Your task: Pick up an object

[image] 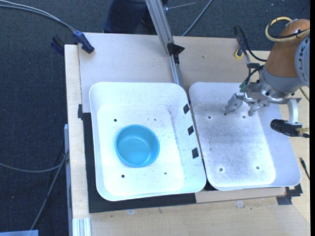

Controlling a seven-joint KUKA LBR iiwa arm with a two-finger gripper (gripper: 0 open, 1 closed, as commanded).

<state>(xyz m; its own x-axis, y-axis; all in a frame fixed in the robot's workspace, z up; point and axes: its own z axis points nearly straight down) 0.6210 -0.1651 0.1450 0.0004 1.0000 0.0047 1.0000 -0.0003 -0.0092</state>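
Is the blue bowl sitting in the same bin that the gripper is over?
No, the blue bowl sits in the left bin, while the gripper is over the right bin.

The arm (290,53) runs off the right edge above the right bin (275,171), so only its orange band and wrist can be seen. A dark shape (135,4) beyond the bench, up past the left bin (103,132), is cut by the top edge and too dim to name. The slanted metal pole (160,21) between the bins also leaves at the top.
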